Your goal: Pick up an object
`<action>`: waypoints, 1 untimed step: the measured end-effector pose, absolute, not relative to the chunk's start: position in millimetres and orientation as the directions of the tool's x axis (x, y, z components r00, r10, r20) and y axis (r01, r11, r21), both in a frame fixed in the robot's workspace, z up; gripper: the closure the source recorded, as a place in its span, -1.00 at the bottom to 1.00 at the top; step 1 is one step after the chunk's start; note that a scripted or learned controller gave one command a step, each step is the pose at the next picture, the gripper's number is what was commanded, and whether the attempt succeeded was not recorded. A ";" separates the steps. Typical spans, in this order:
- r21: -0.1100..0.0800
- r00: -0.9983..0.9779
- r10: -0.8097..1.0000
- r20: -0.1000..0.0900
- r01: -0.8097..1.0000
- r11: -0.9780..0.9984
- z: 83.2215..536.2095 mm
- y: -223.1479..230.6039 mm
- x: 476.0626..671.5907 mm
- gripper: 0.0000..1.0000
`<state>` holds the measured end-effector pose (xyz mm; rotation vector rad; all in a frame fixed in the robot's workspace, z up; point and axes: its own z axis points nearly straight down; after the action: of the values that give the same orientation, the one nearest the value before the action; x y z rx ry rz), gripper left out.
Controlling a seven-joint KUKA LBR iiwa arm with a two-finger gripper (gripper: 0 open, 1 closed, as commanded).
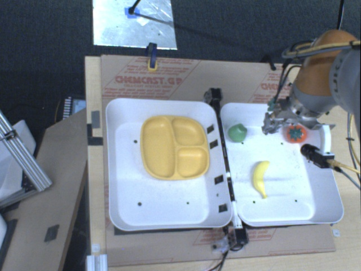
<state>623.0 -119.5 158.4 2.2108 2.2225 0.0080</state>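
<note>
At right of frame, your gripper (273, 123) hung low over the right bin (282, 208); I couldn't tell its state. An orange toy (295, 133) lay just beside it, a green one (237, 132) left, a banana (260, 177) below.

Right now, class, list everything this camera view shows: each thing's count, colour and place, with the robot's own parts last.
Bins: two, white, side by side on the bench.
Divided plate: one, yellow, three compartments, in the left-hand bin.
Green ball-like object: one, right-hand bin, upper left.
Toy banana: one, yellow, middle of the right-hand bin.
Orange-red round object: one, right-hand bin, upper right, beside the end effector.
Cardboard sheet: one, brown with red print, under the bins.
Arm: one, grey with orange band, entering from the right.
End effector: one, low over the right-hand bin.
</note>
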 end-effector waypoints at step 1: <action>0.008 -0.005 1.000 -0.002 1.000 0.005 214.5 -129.6 628.0 1.00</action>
<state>628.0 -129.6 214.5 2.2106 2.2219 0.0068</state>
